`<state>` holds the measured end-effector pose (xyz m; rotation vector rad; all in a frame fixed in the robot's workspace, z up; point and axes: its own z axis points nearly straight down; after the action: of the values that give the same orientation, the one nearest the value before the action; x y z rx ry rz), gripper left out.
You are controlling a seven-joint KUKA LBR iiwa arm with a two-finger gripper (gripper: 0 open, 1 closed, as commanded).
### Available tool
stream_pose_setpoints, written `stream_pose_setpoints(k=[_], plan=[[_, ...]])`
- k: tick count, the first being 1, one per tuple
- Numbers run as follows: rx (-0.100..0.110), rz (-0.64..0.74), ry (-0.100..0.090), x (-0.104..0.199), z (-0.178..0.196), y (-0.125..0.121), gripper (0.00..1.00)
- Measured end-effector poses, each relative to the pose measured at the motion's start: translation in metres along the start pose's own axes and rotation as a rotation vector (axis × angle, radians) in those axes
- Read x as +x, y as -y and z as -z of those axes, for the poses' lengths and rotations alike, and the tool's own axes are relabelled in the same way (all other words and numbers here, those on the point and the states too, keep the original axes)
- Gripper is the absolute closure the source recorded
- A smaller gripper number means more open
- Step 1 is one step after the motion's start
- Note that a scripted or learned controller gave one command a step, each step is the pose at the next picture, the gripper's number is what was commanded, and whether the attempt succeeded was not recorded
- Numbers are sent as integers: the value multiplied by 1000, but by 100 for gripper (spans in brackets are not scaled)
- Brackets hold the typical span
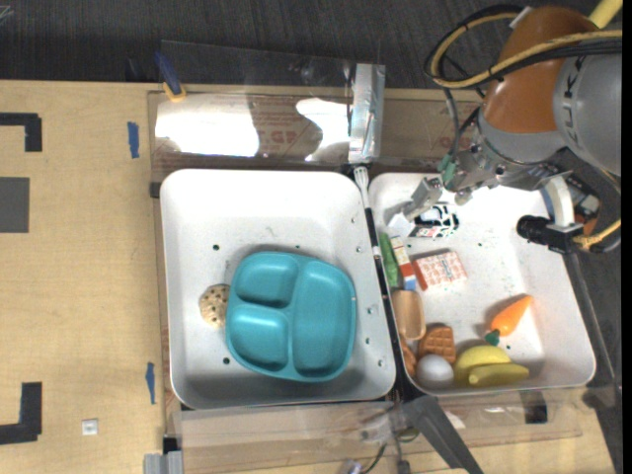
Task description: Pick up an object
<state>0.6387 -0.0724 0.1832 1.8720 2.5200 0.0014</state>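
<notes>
My gripper (423,201) hangs over the far left corner of the right bin (568,309), reaching in from the grey arm with its orange band (533,62). Just below it lies a small black-and-white toy (435,223); I cannot see contact between them. Further down the bin lie a red-and-white box (439,268), a green stick (391,261) along the left wall, a tan piece (410,314), a waffle (438,343), a white egg (434,368), a banana (492,362) and an orange carrot (511,315).
The left bin (197,205) holds a teal divided plate (291,314) with a speckled cookie (210,304) at its left edge. A clear plastic panel (257,117) stands behind the bins. Yellow and black cables (464,42) loop near the arm.
</notes>
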Motion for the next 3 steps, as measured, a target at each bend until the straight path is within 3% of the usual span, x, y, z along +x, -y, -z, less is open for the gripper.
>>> stream_pose_setpoints(k=[1,2,3], plan=[[-16,50,8,-2,-81,81,0],[-20,-58,4,-47,-86,45,0],[-16,-347,3,-48,-82,53,0]])
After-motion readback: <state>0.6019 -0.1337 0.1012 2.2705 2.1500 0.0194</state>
